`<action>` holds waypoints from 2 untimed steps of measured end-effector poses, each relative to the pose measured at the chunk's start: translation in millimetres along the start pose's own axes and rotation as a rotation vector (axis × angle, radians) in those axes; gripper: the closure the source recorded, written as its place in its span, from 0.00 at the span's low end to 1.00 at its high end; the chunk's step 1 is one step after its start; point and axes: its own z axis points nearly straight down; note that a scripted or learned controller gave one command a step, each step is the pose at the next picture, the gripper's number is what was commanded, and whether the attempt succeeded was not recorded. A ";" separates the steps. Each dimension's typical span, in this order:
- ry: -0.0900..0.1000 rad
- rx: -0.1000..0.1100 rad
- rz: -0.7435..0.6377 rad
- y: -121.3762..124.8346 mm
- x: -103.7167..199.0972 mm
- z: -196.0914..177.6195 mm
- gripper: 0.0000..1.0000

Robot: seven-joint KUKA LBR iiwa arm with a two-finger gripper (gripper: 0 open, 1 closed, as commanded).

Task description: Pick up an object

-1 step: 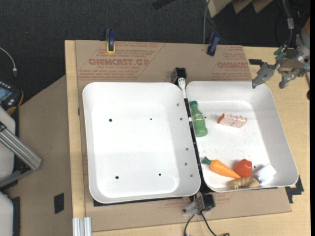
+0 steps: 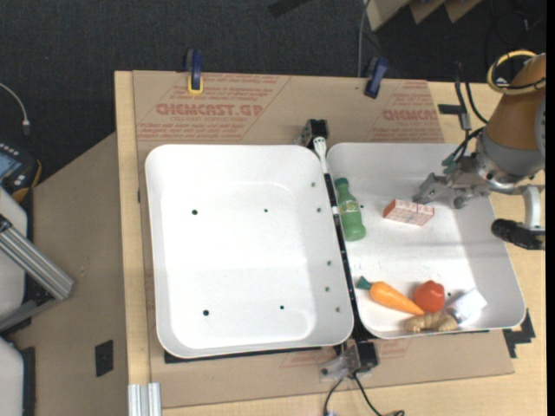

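Red printed lettering on the cardboard sheet under the bins reads roughly "CHEMCAST GP". Smaller print beneath is illegible.

Grey arm, orange band, grey metal pincer.

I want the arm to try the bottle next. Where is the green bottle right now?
The green bottle lies in the right bin, against its left wall beside the divider, left of the small red-and-white box and above the carrot.
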 end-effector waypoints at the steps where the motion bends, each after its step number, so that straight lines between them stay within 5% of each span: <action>1: -0.011 -0.013 -0.002 3.6 -2.9 -19.6 1.00; 2: -0.013 -0.016 -0.002 4.1 -3.1 -30.0 1.00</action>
